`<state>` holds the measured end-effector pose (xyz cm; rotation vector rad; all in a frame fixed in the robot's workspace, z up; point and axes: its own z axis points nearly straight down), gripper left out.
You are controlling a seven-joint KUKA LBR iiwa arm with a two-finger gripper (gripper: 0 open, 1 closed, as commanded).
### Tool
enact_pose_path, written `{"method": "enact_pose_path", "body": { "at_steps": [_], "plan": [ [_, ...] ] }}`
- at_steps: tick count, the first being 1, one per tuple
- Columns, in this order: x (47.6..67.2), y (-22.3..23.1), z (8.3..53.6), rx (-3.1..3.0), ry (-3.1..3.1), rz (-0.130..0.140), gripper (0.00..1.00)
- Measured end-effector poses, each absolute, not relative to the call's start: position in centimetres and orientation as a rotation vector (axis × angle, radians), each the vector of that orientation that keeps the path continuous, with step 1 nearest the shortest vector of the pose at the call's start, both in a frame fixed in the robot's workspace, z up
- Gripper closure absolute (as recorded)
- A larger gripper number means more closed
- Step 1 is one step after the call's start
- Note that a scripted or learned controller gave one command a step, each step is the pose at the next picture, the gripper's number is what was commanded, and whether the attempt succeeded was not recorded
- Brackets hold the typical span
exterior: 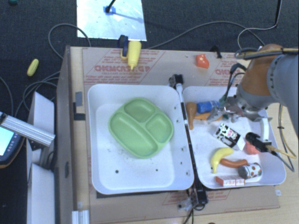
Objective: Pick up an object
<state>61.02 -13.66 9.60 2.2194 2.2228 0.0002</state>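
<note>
The arm [280, 76] has a smooth, rounded grey shell with a wide orange band above the wrist. Thin black cables run along it. The gripper [223, 110] is small, metallic grey.

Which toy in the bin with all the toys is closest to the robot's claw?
The blue block, at the top of the right bin. The gripper sits right beside it, while the banana, sausage and can lie farther down.

Red lettering is printed on the bench board [122, 69], too blurred to read.
</note>
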Motion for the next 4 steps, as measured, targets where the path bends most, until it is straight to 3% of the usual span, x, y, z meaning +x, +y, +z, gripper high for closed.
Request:
{"method": "enact_pose_path", "body": {
  "at_steps": [1, 2, 4],
  "plan": [
    [56.8, -16.1, 18.3, 2.218, 2.219, 0.003, 0.00],
    [53.8, -11.9, 18.0, 2.218, 2.224, 0.002, 0.00],
    [49.2, -9.6, 8.5, 2.218, 2.218, 0.003, 0.00]
  ]
}}
